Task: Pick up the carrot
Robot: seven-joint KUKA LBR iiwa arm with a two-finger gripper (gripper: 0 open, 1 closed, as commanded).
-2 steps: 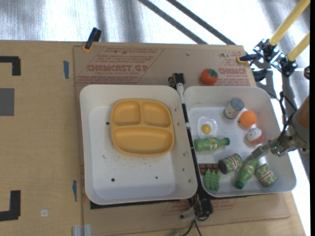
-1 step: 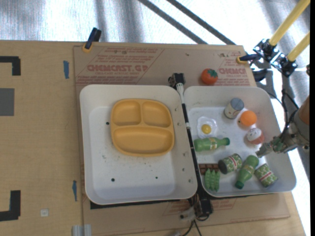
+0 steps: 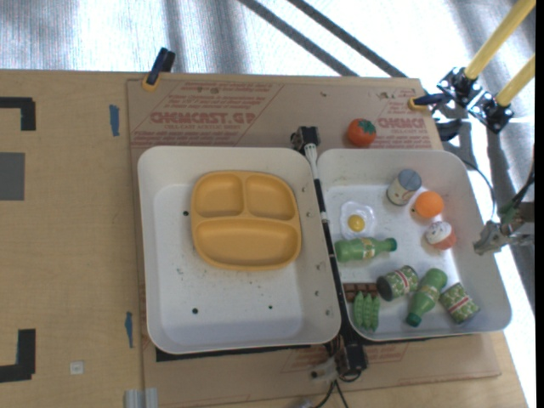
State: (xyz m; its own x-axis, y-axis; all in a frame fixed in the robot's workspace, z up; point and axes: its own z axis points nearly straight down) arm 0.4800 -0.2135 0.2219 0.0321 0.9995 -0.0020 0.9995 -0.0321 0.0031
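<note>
Carrot (image 3: 429,204): orange piece in right bin (image 3: 476,195), beside grey-capped can (image 3: 405,186). Lies left of and slightly above gripper (image 3: 495,237), apart, untouched. Gripper: over the bin's right rim; opening cannot be told.

**A Robot Test Lab**

This looks like a lab. A brown cardboard sheet (image 3: 255,113) is held down with clamps (image 3: 159,65). Two white bins (image 3: 170,313) sit on it, holding a yellow plate (image 3: 246,219) and toy food (image 3: 365,248). Blue tape (image 3: 114,119) marks spots.
</note>
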